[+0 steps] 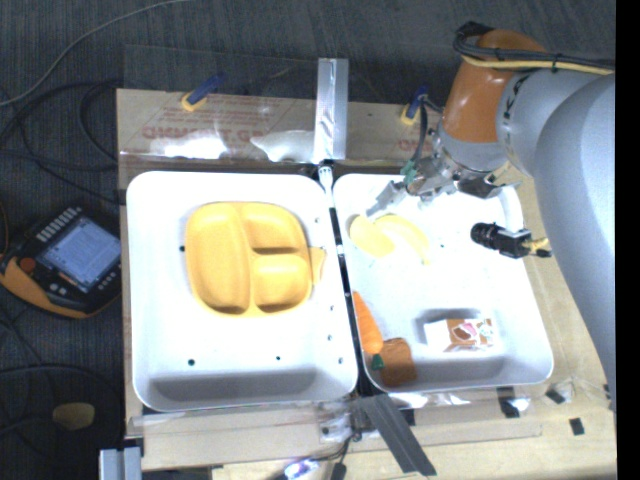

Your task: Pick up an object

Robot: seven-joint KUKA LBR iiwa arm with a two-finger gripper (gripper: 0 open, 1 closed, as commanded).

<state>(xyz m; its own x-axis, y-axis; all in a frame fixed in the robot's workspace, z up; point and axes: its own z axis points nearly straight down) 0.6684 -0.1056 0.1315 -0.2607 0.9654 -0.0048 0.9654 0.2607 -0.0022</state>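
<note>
My gripper [405,196] hangs over the back edge of the right bin [525,308], just above a pale yellow banana-shaped toy [387,235]. Its two fingers look spread apart, one grey finger [383,202] pointing down-left toward the toy, and nothing sits between them. Further forward in the same bin lie an orange carrot [364,325] against the left wall, a brown lump [398,361] at the front left corner, and a small white printed packet [461,332].
The left bin [160,358] holds a yellow divided plate [248,256]. A black fitting [499,236] juts over the right bin's right side. The grey arm [570,168] fills the right. A metal divider [331,118] stands behind the bins.
</note>
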